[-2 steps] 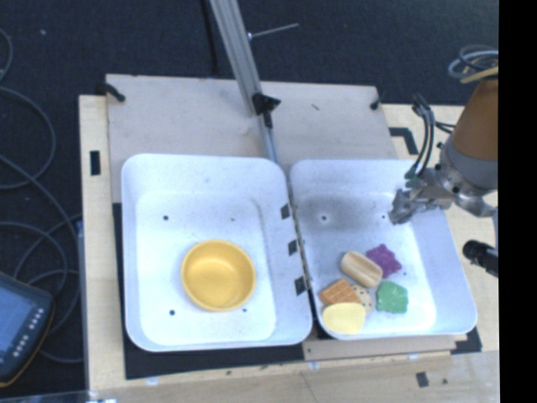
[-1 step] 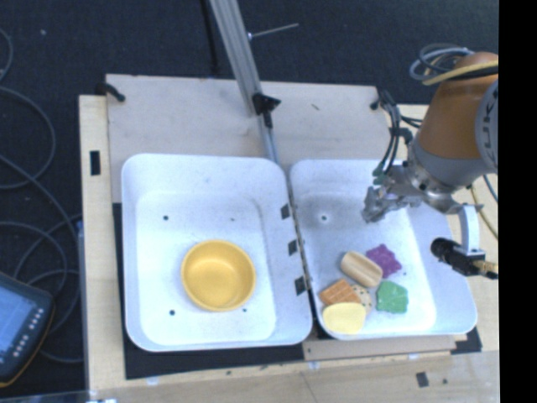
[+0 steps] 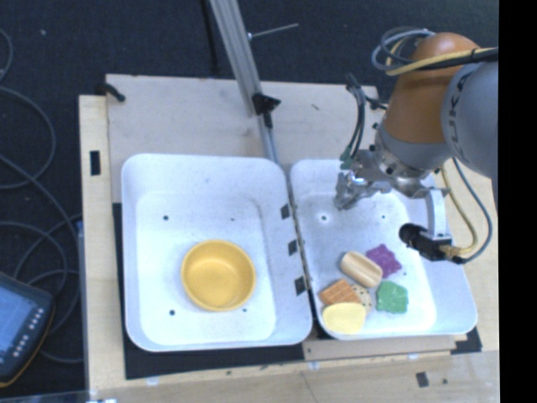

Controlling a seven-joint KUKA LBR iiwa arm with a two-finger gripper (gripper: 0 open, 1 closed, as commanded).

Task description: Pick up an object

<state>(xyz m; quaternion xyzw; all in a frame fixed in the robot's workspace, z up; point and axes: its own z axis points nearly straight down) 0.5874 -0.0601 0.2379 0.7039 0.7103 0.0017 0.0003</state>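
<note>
My gripper (image 3: 346, 193) hangs over the far part of the right bin (image 3: 316, 183), above bare bin floor and well back from the objects. Nothing shows between its fingers. At the near end of that bin lies a cluster: a tan bread roll (image 3: 362, 268), a purple piece (image 3: 384, 259), a green piece (image 3: 392, 297), an orange waffle-like piece (image 3: 339, 292) and a pale yellow piece (image 3: 345, 317). A yellow bowl (image 3: 218, 274) sits upright in the left bin (image 3: 151, 183).
A slanted metal pole (image 3: 242, 57) rises from the bench behind the bins. Cables loop around the arm's wrist (image 3: 436, 242) over the right bin's right side. A raised wall between the two bins (image 3: 294, 233) divides them.
</note>
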